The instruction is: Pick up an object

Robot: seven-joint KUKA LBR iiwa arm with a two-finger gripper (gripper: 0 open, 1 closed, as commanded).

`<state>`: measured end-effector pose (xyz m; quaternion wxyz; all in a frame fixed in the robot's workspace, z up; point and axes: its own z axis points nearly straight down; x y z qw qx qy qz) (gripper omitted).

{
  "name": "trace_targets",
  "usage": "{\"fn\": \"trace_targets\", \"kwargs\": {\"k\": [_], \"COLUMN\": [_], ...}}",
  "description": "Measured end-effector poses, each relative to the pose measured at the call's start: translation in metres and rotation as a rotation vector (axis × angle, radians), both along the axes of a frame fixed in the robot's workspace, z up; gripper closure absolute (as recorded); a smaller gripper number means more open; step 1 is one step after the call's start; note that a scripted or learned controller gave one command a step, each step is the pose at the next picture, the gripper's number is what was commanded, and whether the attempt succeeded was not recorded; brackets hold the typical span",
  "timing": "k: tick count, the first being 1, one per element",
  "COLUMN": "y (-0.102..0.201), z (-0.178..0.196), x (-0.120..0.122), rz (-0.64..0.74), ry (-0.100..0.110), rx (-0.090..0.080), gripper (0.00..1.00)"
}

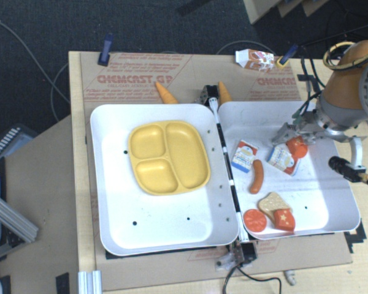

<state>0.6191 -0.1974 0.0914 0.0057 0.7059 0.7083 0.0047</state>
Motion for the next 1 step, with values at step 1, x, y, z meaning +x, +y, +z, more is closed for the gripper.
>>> {"fn": "trace_targets", "kwargs": {"k": [1], "y": [-0.0033], "z": [0.0118], "x": [0.0008], "rz": [0.000], "ry": [-0.006], "rx": [-0.010], "gripper": [1.00]}}
